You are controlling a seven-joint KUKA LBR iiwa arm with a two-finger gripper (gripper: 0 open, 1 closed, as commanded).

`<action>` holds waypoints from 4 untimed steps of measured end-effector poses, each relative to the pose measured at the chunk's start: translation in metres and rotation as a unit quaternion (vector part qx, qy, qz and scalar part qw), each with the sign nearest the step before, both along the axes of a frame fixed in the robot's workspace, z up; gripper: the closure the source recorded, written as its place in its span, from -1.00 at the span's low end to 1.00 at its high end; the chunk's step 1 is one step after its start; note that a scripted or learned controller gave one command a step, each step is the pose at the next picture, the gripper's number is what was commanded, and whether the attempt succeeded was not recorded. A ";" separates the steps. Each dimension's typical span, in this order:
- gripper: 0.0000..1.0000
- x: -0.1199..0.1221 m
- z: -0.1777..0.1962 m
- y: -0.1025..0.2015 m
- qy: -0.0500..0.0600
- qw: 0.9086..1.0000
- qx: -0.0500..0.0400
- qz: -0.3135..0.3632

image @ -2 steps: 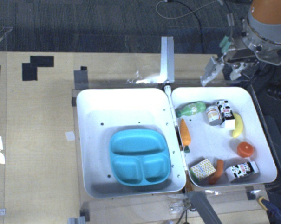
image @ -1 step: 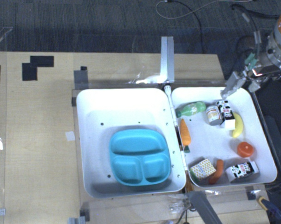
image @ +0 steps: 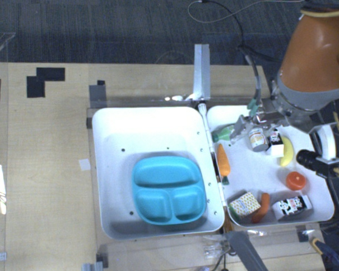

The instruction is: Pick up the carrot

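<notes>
The blue divided tray lies in the left bin, well to the left of the gripper and below it. The carrot lies along the left wall of the right bin, just below and left of the gripper, not touching it. Gripper state: cannot tell. A banana and an orange-capped item lie to the gripper's right.
</notes>
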State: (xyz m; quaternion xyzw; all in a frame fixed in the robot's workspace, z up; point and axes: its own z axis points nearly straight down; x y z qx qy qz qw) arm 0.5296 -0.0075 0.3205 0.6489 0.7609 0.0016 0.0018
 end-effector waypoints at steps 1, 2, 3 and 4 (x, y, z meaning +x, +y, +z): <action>-1.00 0.033 -0.136 0.017 0.001 1.000 0.000 0.004; -1.00 -0.035 -0.135 -0.012 0.000 0.998 0.000 0.061; -1.00 0.042 -0.136 0.017 0.000 1.000 0.000 0.015; -1.00 0.001 -0.135 -0.008 0.000 1.000 0.000 0.005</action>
